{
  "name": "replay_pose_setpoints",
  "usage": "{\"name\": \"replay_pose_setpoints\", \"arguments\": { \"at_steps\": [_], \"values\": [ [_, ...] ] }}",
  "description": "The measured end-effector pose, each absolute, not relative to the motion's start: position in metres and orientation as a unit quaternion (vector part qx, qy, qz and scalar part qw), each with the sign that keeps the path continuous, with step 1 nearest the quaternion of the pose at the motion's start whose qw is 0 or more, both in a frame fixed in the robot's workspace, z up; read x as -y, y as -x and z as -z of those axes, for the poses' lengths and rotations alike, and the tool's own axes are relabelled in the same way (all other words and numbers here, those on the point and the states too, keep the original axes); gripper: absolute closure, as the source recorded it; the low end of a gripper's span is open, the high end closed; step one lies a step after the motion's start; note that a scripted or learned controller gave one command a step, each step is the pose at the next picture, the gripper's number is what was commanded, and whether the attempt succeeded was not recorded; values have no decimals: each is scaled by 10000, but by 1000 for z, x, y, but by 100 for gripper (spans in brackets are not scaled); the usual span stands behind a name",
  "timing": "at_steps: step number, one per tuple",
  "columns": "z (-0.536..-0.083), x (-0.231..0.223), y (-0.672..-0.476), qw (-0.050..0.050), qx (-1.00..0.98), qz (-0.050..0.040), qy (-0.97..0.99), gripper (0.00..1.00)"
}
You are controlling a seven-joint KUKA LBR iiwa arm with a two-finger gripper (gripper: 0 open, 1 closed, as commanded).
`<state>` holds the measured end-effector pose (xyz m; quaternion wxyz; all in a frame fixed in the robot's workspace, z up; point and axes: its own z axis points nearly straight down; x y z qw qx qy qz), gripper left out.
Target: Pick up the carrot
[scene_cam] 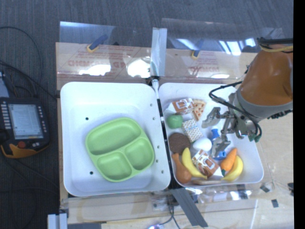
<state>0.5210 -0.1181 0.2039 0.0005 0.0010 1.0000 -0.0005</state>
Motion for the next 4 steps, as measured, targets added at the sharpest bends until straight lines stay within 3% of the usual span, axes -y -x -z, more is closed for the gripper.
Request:
{"name": "replay_pose_setpoints", "arguments": {
  "at_steps": [1, 2, 3, 4],
  "values": [
    [-182, 215, -493, -4, -9821, 1, 1885, 0],
    [-100, 199, -498, 53, -9801, 10, 1985, 0],
    [-92, 174, -499, 62, -9935, 50, 1133, 0],
    [-104, 173, -502, 97, -9934, 63, 1142, 100]
  ]
}}
